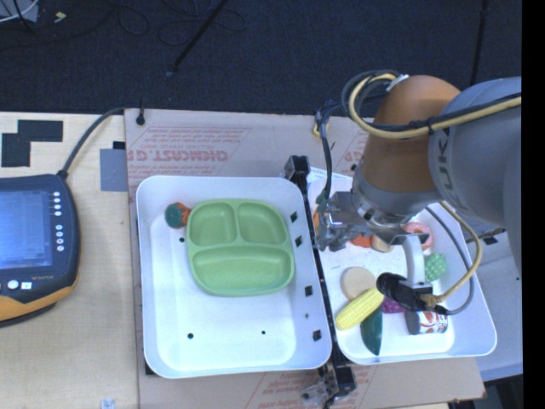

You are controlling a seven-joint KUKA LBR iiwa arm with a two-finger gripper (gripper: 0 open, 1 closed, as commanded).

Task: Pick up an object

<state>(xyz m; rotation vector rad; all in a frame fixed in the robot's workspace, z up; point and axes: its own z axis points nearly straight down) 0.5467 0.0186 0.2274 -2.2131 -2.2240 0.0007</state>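
Observation:
The right bin point(477, 335) holds several small objects: a yellow corn cob point(359, 308), a tan round piece point(358, 279), a dark green item point(372, 336), a purple item point(393, 306), a red can point(431, 321), a bumpy green piece point(435, 267) and an orange-red piece point(363, 242). My gripper point(335, 231) hangs low over the left part of this bin, near the divider between the bins. It sits under the grey and orange wrist point(409, 152), which hides the objects beneath it. I see nothing clearly held.
The left bin point(170, 331) carries a green divided plate point(238, 247) and a small green-and-orange ball point(176, 215) at its upper left. A teach pendant point(30, 241) lies on the bench at far left. Cables loop around the wrist.

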